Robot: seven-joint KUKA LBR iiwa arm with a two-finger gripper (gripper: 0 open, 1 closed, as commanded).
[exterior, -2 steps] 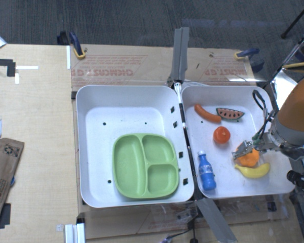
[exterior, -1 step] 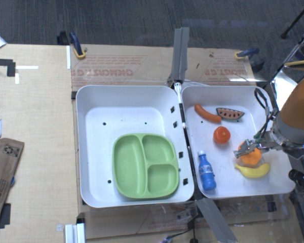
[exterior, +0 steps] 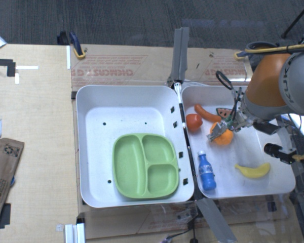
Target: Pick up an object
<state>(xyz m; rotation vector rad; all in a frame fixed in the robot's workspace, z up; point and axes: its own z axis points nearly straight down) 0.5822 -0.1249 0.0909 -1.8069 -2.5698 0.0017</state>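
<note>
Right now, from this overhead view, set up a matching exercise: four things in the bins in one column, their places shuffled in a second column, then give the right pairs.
Things:
1. green divided plate
2. blue bottle
3. banana
4. orange fruit

Places:
A. right bin, near its front right corner
B. left bin, toward its front
C. right bin, directly at the end effector
D. right bin, along its left wall near the front

Pairs: 1-B, 2-D, 3-A, 4-C
</note>
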